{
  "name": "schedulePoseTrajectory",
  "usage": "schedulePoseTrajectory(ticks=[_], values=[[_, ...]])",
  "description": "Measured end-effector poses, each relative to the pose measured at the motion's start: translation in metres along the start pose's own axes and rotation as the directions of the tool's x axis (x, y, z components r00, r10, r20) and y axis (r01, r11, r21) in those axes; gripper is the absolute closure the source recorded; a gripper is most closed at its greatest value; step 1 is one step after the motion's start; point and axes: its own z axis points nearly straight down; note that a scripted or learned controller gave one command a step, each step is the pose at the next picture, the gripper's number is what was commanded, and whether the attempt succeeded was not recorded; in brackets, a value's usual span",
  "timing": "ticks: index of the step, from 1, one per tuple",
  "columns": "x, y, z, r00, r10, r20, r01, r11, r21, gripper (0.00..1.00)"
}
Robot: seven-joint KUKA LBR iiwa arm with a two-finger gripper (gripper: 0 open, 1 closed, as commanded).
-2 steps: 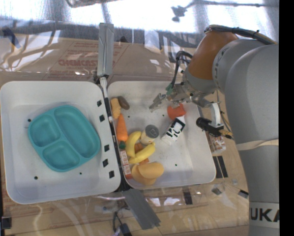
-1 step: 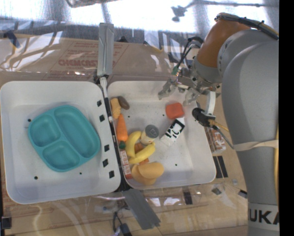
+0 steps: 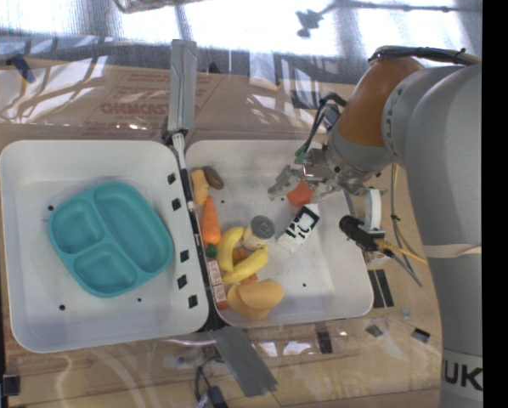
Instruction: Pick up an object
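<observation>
We see 2 shallow white bins side by side on the bench: the left bin [image 3: 33,313] holds a teal divided plate [image 3: 110,238] with 3 compartments, and the right bin [image 3: 339,291] holds the loose objects. The arm [image 3: 424,126] reaches in from the right, its orange band [image 3: 369,100] above the wrist, and the gripper [image 3: 298,184] hangs over the upper middle of the right bin. An orange-red piece [image 3: 301,194] sits right at the gripper's tip, though we cannot tell whether it is clamped or whether the gripper is open or closed. Just below lies a white bottle with a black label [image 3: 298,228], beside a small grey-capped jar [image 3: 259,229]. Along the bin's left wall we see a carrot [image 3: 211,221], 2 bananas [image 3: 237,257] and a yellow-orange fruit [image 3: 258,296] nearer the front.
</observation>
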Motion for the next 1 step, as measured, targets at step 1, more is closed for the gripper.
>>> schedulePoseTrajectory(ticks=[1], values=[[0.0380, -0.0446, 0.0250, 0.983, -0.185, 0.020, 0.186, 0.982, -0.044, 0.00]])
